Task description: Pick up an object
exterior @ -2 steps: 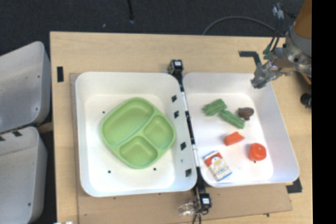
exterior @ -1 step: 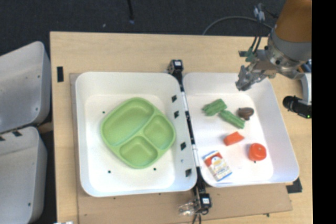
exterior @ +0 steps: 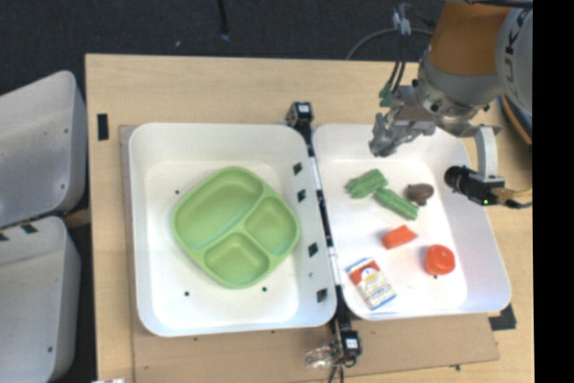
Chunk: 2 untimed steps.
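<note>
Pale wooden worktop carries two shallow white plastic bins side by side, rims touching along a central seam.

Left white bin: a glossy light-green plastic plate with three compartments sits near its middle, with bare floor all round it.

Right white bin: the small items cluster mid-floor, leaving open room along the far rim and near-right corner.
- Green ridged toy vegetable beside a smooth green elongated piece; the latter's long axis runs diagonally, from upper left down to lower right.
- Small dark brown rounded lump, just right of it.
- Orange block.
- Round red-orange toy fruit.
- Small printed white carton with red and blue markings, near the front rim.

Grey metal pincer hangs over the bin's far-left part, near the ridged vegetable; cannot tell whether its tips are spread or closed. Nothing visible between them.
</note>
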{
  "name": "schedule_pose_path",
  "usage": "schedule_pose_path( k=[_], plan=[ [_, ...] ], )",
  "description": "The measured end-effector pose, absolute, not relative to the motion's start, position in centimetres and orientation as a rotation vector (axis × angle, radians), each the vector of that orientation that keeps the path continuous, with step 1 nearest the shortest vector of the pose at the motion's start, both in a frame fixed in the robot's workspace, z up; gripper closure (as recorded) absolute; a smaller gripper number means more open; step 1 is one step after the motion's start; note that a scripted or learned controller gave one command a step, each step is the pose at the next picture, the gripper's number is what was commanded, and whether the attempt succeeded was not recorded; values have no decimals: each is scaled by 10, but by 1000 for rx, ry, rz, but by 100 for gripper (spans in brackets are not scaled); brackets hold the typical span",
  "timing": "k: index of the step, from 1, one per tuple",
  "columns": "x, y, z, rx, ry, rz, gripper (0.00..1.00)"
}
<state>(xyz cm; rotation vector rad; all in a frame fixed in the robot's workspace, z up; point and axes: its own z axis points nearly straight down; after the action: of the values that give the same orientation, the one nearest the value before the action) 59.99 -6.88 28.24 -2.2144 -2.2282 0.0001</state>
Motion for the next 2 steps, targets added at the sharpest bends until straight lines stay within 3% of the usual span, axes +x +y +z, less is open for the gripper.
schedule_pose_path(
  k=[1,2],
  plan=[
    [601,-13,280,-2213,-2228,-1,100],
    [618,35,265,-2216,-2228,-1,100]
  ],
)
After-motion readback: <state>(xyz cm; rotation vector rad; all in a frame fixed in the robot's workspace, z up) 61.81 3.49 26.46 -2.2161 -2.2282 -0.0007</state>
